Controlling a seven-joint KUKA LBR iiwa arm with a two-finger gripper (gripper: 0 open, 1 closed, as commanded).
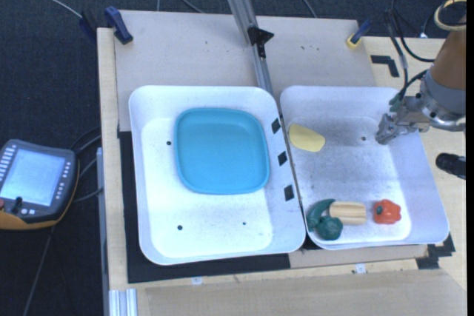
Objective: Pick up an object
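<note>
Tool (386,131) hovers over the right bin (415,159), far end from the red pepper (386,212); its grip state can't be made out.

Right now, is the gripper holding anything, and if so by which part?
Nothing is held. The gripper hangs over bare floor of the right bin, apart from the yellow piece and the red pepper.

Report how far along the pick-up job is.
Done: the gripper is already over the right bin, near its upper right part. In hand: nothing shows between its fingers. Left: the whole pick. The yellow piece, the green vegetable, the tan block and the red pepper all lie on the bin floor; the blue plate sits in the left bin.
</note>
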